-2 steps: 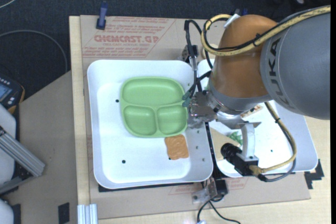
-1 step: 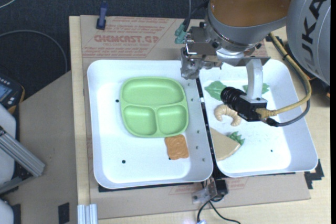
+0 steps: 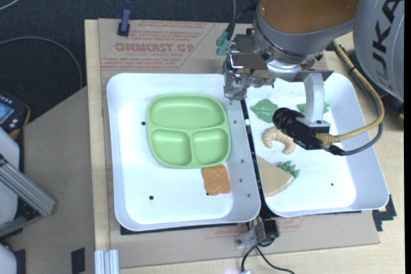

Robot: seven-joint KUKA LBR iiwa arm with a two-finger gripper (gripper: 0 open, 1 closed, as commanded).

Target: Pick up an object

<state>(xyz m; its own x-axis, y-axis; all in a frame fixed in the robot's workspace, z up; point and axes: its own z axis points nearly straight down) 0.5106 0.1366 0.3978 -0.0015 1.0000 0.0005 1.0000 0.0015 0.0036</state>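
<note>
On the table, the left shallow white plastic bin (image 3: 128, 202) holds a light green three-compartment plastic plate (image 3: 189, 128), its two small wells on the 6 o'clock side. Just off the plate's rim at 5 o'clock lies an orange-brown waffle-textured toy block (image 3: 217, 179), flat, with its long axis running about 12 to 6 o'clock.

The gripper (image 3: 235, 92) hangs over the seam between the two bins, at the plate's 2 o'clock corner. Whether it is open or closed I cannot tell, and nothing is seen held in it.

In the right shallow white plastic bin (image 3: 359, 189), a flat green leaf-shaped piece (image 3: 262, 110) lies close to the gripper, at its 4 o'clock. Below the leaf is a tan croissant-shaped toy (image 3: 277, 136), its arch bowed toward 12 o'clock and its long axis running roughly 10 to 4 o'clock. Further toward 6 o'clock rests a flat tan wedge (image 3: 273, 181), its tip pointing to 11 o'clock and its curved edge facing 5 o'clock. A small green scrap (image 3: 289, 169) touches the wedge's upper edge.
</note>
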